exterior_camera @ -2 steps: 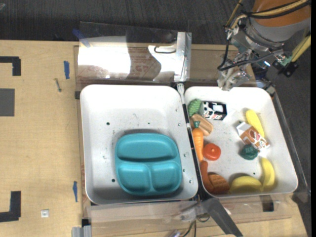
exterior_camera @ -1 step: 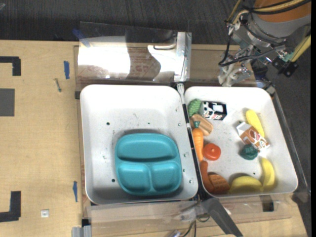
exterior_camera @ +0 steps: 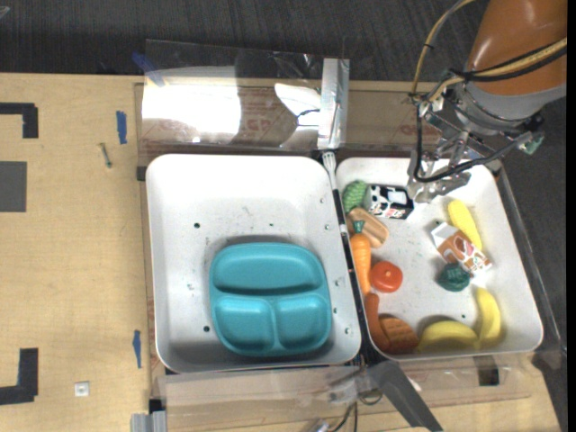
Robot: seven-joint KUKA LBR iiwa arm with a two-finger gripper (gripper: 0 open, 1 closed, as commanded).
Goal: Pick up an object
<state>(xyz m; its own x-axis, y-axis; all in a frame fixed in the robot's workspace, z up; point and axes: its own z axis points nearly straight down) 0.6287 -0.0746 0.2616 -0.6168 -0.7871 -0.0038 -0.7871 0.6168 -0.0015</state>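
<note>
My gripper (exterior_camera: 438,180) hangs over the right bin's (exterior_camera: 517,241) far edge; cow (exterior_camera: 390,202) just left; finger state: cannot tell.

A robotics lab test bench, not a home or kitchen. The grey arm (exterior_camera: 517,52) with its orange band and loose cables reaches over 2 white bins (exterior_camera: 166,241) on a cardboard-covered bench (exterior_camera: 63,241) marked with black tape. Below and left of the gripper (exterior_camera: 436,180) lie plastic toy foods (exterior_camera: 423,268); far left, a teal divided tray (exterior_camera: 268,297).
</note>
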